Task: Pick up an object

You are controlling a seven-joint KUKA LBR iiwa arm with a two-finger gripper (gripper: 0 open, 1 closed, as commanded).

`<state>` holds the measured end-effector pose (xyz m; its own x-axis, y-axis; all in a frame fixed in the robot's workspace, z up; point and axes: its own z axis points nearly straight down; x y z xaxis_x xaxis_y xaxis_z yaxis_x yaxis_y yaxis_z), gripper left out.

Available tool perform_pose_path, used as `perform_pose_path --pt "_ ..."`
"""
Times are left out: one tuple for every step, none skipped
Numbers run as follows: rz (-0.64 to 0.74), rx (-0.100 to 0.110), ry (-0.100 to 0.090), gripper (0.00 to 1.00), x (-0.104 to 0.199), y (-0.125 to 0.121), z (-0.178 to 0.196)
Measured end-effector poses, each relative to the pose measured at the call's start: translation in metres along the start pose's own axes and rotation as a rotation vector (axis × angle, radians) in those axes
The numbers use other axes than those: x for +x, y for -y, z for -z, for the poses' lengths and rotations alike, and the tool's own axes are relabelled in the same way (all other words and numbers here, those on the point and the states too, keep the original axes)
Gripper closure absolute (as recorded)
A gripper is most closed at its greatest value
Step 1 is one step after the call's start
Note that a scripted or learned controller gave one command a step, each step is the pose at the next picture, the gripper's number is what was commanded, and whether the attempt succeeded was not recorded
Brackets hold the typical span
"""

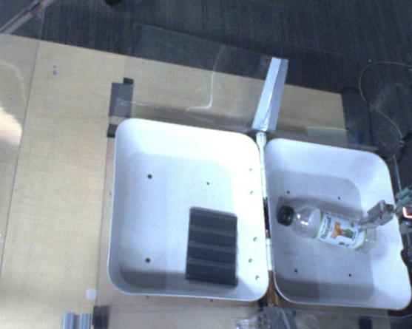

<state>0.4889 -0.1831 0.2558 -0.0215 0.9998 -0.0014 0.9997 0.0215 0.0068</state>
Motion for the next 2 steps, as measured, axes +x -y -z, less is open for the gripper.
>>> perform_pose_path --pt "0.172 -0.002 0.0 0.0 0.024 -0.082 -0.119" --pt "-0.049 0.002 0.0 0.0 -0.024 -0.075 -0.089"
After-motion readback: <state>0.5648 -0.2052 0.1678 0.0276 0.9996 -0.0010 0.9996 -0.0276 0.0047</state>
